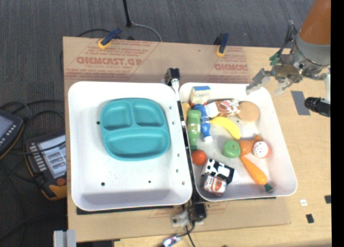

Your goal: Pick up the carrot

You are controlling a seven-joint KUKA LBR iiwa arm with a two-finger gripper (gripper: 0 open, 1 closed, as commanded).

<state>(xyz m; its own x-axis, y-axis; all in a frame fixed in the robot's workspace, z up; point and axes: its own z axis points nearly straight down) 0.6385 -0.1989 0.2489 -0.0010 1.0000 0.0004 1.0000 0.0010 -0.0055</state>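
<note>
Orange target: the carrot (253, 169) lies in the right bin (284, 149), near its front right corner, slanted with its green stub toward that corner.
Neighbours: a green ball (232, 148) and a white speckled egg (260, 149) sit just beside the carrot's upper end; a black-and-white carton (220, 171) lies to its left.
Gripper: the gripper (267, 84) hovers over the bin's back right corner, well apart from the carrot, fingers spread and grasping nothing.
Step in hand: you are judged to be at the approach; nothing is lifted yet.
How to do it well: bring the gripper toward the front right corner, turn the fingers across the carrot's width, and close on the middle of its body, away from the egg and ball, so you do not pinch 2 things at once.
Risk: the tapered, smooth body may slip; a grip near the thick end looks safer.
Writing: the board (107, 60) under the bins reads "CHEMCAST GP" in red, repeated near the back right.
Left bin: holds 1 teal divided plate (134, 129).
</note>
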